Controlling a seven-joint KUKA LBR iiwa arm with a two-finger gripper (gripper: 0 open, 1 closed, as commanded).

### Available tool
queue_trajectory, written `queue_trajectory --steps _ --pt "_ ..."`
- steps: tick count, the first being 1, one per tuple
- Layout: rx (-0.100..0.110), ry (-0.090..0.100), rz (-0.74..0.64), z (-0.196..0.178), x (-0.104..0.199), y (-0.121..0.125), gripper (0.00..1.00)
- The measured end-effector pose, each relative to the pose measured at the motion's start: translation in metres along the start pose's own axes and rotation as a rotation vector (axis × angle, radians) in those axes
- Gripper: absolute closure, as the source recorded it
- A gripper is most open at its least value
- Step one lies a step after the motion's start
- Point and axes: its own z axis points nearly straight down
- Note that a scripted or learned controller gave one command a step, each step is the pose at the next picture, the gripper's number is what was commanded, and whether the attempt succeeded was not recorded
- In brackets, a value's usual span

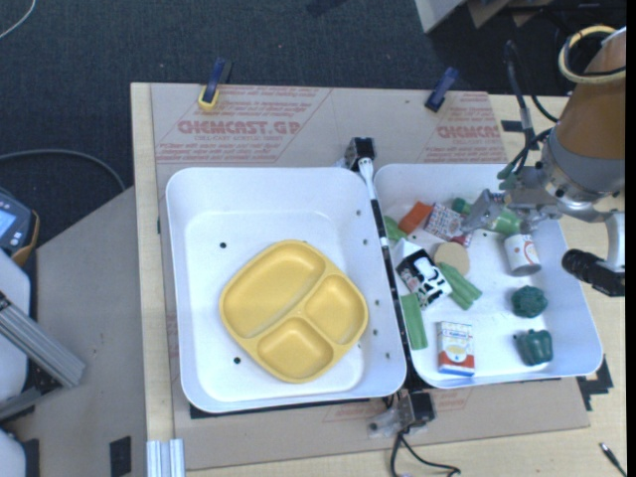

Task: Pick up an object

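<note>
From my station, left bin (189, 266) holds a yellow divided tray (293, 311); right bin (586, 336) carries the crowded candidates. My pincer (494, 210) hangs over the red packet (417, 216); its opening I cannot tell. Risk: tight clutter deflects the grasp.

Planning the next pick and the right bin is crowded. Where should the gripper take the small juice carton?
Probably from straight above, fingers closing across the narrow sides of the juice carton. It lies flat near the front wall of the right bin, with bare floor either side.
</note>
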Motion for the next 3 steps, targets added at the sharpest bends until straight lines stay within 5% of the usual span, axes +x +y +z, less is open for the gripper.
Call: queue_trajectory --steps 2,3 --pt "0.005 0.001 0.001 0.111 -0.003 -0.012 0.00" --pt "0.004 0.001 0.000 0.121 -0.002 -0.013 0.00"
